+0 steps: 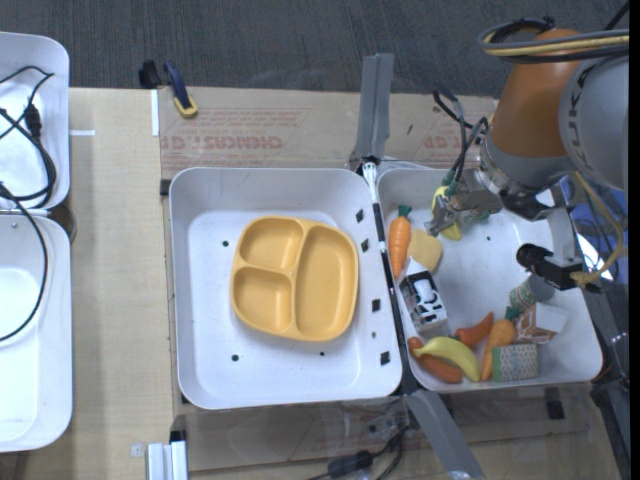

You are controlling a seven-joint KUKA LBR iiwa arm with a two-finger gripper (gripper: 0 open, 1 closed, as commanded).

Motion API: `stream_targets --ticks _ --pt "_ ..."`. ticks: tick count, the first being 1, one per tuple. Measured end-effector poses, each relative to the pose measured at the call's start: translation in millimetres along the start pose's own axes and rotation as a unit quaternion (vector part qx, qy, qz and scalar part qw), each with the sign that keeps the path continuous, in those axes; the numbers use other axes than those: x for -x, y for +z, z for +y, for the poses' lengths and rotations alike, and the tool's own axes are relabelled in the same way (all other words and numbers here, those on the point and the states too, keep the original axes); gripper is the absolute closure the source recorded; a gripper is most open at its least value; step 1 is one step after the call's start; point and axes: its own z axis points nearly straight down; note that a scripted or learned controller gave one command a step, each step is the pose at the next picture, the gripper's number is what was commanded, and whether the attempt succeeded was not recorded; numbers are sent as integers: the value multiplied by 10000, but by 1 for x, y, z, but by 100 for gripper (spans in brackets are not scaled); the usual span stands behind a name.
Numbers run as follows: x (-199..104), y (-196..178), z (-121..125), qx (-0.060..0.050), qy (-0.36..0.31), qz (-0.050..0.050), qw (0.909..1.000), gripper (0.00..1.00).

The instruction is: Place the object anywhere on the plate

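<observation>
A wooden bench (pixel 110 268) holds two white bins. The left bin (pixel 200 368) has a yellow plate (pixel 296 278) with lots of bare floor around it. The right bin (pixel 575 353) is crowded along its edges. The gripper (pixel 455 208) pinches a small yellow thing (pixel 444 230), up near the carrot (pixel 399 243).
</observation>
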Motion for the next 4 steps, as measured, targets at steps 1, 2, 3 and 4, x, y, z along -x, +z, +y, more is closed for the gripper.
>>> stream_targets --ticks 1,2,3,4 --pt "-61 0 -15 2 -309 4 9995 100" --pt "-130 0 -54 2 -901 2 9959 100" --pt "-170 -16 -19 3 -1060 -4 9944 100" --pt "-222 -40 103 12 -1927 -14 9813 100"
